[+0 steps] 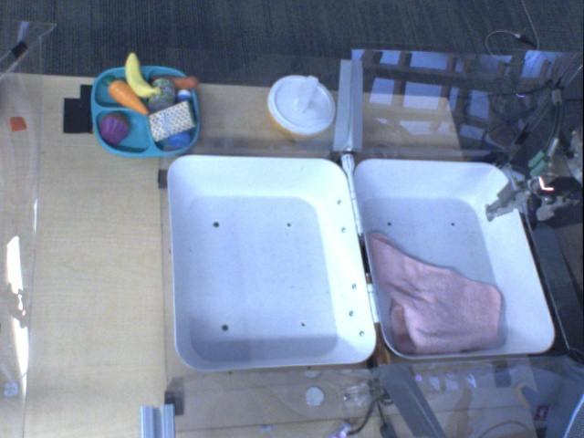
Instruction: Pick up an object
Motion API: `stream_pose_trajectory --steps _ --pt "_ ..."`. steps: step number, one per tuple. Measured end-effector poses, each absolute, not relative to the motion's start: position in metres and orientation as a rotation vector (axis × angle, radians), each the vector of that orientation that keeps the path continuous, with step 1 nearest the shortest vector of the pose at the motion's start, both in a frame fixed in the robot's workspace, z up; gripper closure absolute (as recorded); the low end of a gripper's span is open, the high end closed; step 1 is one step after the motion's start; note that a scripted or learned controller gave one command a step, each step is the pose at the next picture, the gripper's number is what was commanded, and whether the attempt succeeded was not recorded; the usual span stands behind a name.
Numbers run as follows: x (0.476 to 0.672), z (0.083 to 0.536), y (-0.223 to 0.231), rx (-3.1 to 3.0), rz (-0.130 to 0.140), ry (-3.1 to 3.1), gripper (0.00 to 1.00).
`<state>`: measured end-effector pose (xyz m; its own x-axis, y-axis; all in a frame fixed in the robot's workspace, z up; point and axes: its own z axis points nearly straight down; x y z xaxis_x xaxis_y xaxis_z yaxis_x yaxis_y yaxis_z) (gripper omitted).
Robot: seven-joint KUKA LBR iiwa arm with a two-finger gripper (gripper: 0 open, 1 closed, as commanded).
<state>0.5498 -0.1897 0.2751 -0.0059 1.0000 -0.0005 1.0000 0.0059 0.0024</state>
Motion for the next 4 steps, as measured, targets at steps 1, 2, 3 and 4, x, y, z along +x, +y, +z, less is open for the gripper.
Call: stream_pose_trajectory --steps 1,2,3,4 --pt "0.495 0.103 -0.157 2.076 0.003 2.355 0.00" --pt "0.551 0.091 -0.135 2.083 0.016 2.332 0.00" --pt "0.554 0.104 -0.134 2.076 0.022 2.331 1.00" --pt "0.567 0.205 -0.091 2.188 0.005 2.250 1.00"
